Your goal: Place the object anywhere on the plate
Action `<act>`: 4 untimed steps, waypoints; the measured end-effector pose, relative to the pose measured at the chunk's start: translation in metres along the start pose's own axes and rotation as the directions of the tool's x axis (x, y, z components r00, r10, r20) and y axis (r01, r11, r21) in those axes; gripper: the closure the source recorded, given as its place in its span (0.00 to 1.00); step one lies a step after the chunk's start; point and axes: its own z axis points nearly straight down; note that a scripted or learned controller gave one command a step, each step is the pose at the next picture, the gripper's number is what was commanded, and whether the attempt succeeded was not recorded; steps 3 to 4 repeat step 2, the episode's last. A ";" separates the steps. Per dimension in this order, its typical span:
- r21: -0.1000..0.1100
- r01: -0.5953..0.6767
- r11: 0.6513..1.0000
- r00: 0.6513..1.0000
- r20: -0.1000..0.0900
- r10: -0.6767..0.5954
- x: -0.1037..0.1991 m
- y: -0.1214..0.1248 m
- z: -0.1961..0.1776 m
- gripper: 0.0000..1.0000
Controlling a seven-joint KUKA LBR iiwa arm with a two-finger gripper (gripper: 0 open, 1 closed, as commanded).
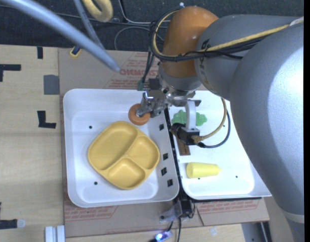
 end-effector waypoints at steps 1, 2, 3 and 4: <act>0.000 0.001 1.000 1.000 -0.001 -0.001 0.060 -0.004 -0.010 1.00; 0.000 -0.004 1.000 1.000 0.001 0.004 0.056 -0.004 -0.009 0.00; 0.000 -0.004 1.000 1.000 0.001 0.004 0.056 -0.004 -0.009 0.00; 0.000 -0.004 1.000 1.000 0.001 0.004 0.056 -0.004 -0.009 0.00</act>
